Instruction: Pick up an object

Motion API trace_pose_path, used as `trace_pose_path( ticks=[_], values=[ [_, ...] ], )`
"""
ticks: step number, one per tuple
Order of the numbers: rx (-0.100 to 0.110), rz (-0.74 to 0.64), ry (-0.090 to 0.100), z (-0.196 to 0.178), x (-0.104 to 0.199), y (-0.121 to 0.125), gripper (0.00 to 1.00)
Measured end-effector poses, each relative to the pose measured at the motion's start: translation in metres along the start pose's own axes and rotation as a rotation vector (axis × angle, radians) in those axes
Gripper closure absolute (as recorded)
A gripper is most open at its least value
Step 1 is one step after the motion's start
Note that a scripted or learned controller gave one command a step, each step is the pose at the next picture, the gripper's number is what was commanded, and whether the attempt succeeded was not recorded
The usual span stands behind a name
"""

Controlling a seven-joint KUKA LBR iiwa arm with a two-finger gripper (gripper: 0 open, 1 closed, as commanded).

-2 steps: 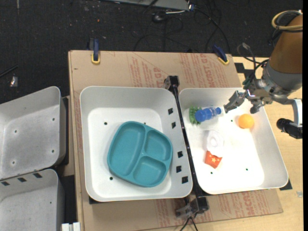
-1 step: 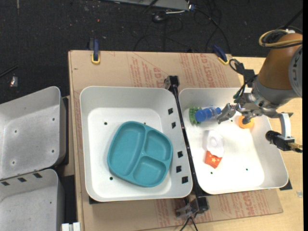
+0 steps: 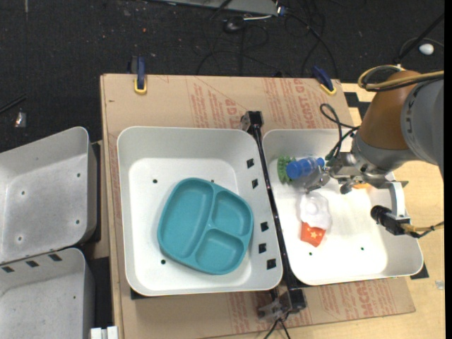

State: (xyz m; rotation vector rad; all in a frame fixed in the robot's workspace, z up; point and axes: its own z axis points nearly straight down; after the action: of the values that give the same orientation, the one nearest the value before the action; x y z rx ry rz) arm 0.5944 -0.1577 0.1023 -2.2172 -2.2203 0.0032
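Claw (image 3: 319,179) beside blue toy (image 3: 302,168), near right bin (image 3: 353,270) divider edge

Left bin (image 3: 134,210): white moulded plastic, smooth, faint sheen.
Right bin (image 3: 367,260): same white plastic, smooth.
Divided plate (image 3: 205,226): teal plastic, matt to satin, smooth.
Blue and green object (image 3: 298,168): plastic by its look, glossy.
White and red packet (image 3: 314,221): thin, crinkled wrapping, slightly shiny.
Counter (image 3: 212,104): brown cardboard sheet, matt, printed with red lettering.
Arm (image 3: 402,122): grey casing, smooth and semi-gloss; orange band with a soft shine.
Claw (image 3: 332,175): bare grey metal parts, dull.
Floor (image 3: 63,41): dark, rough, speckled.
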Motion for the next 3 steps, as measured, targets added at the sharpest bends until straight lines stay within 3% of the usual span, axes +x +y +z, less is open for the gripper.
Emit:
trace_pose_path(
  ticks=[1, 3],
  values=[
    [-0.005, 0.002, -0.002, -0.014, -0.001, 0.001, 1.0],
    [-0.011, -0.002, -0.003, -0.141, 0.003, 0.005, 1.0]
  ],
)
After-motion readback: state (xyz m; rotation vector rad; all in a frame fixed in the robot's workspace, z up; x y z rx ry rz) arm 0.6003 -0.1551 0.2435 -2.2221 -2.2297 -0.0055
